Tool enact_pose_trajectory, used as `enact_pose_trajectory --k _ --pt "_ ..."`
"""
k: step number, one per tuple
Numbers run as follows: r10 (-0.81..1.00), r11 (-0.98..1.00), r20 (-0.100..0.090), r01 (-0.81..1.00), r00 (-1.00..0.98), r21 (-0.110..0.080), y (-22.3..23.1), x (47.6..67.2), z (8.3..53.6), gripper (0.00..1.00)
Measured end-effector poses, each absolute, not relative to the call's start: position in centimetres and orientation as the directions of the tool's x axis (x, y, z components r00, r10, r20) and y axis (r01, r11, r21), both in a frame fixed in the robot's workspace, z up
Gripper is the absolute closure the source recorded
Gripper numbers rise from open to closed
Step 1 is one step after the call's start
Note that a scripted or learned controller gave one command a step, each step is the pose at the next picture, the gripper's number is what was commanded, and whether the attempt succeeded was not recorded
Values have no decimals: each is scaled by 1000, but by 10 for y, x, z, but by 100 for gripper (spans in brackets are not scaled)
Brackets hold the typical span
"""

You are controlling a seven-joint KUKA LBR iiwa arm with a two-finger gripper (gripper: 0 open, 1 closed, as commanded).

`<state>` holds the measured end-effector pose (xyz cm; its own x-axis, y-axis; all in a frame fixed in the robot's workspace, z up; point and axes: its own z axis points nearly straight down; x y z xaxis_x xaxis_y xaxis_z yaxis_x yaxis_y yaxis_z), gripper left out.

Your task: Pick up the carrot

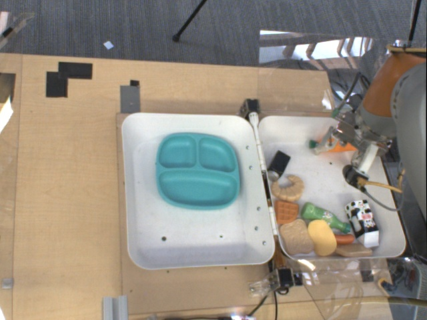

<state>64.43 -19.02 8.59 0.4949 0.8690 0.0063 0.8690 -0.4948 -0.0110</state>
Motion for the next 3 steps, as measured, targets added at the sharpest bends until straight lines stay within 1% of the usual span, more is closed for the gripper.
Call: enact_pose_trajectory --k 1,2,3 --pt "867 -498 3 867 498 1 -191 606 86 0" --pt "678 -735 2 678 735 0 -188 616 86 0" --pt "583 -812 -4 583 812 -1 -189 660 87 0"
